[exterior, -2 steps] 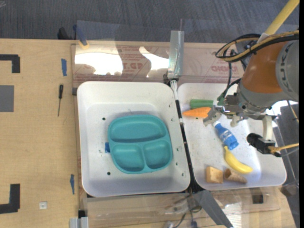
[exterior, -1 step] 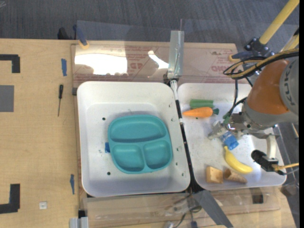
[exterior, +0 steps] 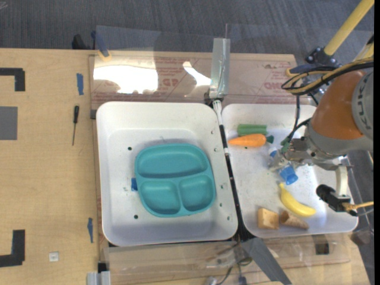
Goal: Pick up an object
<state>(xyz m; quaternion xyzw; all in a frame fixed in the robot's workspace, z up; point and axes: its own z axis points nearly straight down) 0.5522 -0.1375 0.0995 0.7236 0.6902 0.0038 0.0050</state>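
My gripper point(exterior: 286, 159) is low in the right bin point(exterior: 255, 186), near its middle, under the grey wrist and orange band. A small blue block point(exterior: 289, 176) lies just below it, touching or nearly touching the tip. A yellow banana point(exterior: 295, 202) lies in front of the block. At the bin's front is a tan bread-like piece point(exterior: 269, 218) with a brown bit beside it. An orange carrot point(exterior: 247, 140) and a green piece point(exterior: 252, 129) lie at the back of the bin, left of the gripper.
The left bin point(exterior: 113, 159) holds a teal divided plate point(exterior: 174, 178). A raised divider point(exterior: 225, 159) separates the two bins. A black cable end point(exterior: 328, 195) hangs from the arm over the right bin's right side. A clear panel stands behind the bins.
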